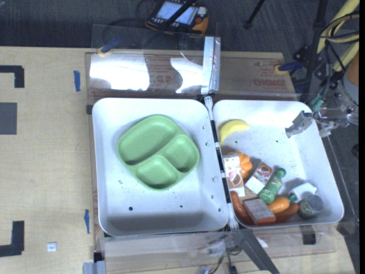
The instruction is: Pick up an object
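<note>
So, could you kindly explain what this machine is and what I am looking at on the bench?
This is one fixed camera looking down at a slant on a wooden bench. Two shallow white bins sit side by side. The left bin holds a green divided plate. The right bin holds small toy groceries piled toward its near left: a yellow banana, a green bottle, a small carton, a dark can. The gripper of a robot arm reaches in from the right, above the right bin's far corner, with nothing visible between its fingers.

Two white bins (pixel 108 153), one green plate (pixel 158 151), one banana (pixel 232 129).
</note>
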Controlling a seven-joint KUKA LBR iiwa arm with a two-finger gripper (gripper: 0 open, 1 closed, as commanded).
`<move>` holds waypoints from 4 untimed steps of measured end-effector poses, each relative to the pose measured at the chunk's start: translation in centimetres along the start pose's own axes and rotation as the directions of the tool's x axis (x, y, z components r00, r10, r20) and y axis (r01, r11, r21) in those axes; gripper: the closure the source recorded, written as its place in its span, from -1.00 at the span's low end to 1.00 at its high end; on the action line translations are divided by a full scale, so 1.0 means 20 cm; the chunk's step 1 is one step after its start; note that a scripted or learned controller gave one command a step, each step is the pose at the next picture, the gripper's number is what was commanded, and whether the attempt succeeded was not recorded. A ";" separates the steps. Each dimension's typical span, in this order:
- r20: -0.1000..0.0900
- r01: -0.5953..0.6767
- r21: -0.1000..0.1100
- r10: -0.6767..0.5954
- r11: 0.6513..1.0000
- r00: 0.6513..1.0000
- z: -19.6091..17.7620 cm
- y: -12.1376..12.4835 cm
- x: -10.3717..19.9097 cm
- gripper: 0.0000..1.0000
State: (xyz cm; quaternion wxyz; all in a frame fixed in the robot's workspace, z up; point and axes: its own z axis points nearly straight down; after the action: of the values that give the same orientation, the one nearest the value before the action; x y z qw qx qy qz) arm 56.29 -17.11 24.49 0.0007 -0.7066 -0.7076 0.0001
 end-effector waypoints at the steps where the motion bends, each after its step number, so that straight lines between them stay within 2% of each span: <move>1: 0.000 -0.066 0.000 0.066 0.998 0.998 0.50 -0.38 0.15 -1.00; 2: 0.003 -0.040 -0.011 0.040 0.999 0.999 0.79 -0.01 0.35 -1.00; 3: 0.002 -0.018 -0.004 0.018 1.000 1.000 0.79 0.27 0.34 -1.00; 4: 0.002 0.251 0.016 -0.251 0.968 0.968 0.80 0.50 0.34 -1.00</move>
State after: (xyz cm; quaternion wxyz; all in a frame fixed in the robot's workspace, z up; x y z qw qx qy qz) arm 66.31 -10.32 8.49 0.0046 -0.6115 -0.7912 0.0071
